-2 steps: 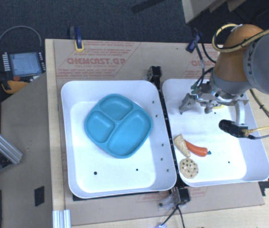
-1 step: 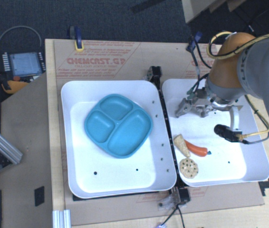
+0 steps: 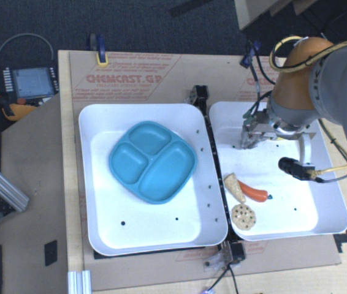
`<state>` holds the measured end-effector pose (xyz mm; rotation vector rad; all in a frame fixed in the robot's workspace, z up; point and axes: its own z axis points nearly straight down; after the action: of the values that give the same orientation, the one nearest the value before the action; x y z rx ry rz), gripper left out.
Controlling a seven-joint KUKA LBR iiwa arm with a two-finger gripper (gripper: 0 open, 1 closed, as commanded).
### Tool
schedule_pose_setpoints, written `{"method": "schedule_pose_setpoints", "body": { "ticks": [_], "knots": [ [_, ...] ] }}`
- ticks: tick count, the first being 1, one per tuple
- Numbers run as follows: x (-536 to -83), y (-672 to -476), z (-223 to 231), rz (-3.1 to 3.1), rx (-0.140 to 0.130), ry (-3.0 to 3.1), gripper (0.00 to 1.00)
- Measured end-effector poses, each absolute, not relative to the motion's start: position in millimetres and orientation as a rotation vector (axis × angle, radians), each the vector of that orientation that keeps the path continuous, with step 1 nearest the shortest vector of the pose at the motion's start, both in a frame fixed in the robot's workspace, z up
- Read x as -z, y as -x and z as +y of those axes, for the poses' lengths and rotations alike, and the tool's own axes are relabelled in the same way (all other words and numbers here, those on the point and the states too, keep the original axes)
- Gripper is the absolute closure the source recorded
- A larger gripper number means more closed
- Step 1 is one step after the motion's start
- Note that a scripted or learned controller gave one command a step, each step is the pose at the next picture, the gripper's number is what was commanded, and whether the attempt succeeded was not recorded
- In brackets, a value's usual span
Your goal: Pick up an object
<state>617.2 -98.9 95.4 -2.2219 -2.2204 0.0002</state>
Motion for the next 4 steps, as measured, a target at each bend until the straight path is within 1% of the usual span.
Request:
{"method": "schedule_pose_setpoints", "body": {
  "ticks": [1, 2, 3, 4],
  "knots": [
    [-150, -608.3, -98, -2.224, 0.005, 2.226, 1.0],
    [-215, -609.1, -100, -2.227, 0.007, 2.225, 1.0],
    [-257, -610.5, -100, -2.228, 0.006, 2.225, 1.0],
    [-259, -609.2, -51, -2.227, 0.002, 2.215, 1.0]
  ]
}}
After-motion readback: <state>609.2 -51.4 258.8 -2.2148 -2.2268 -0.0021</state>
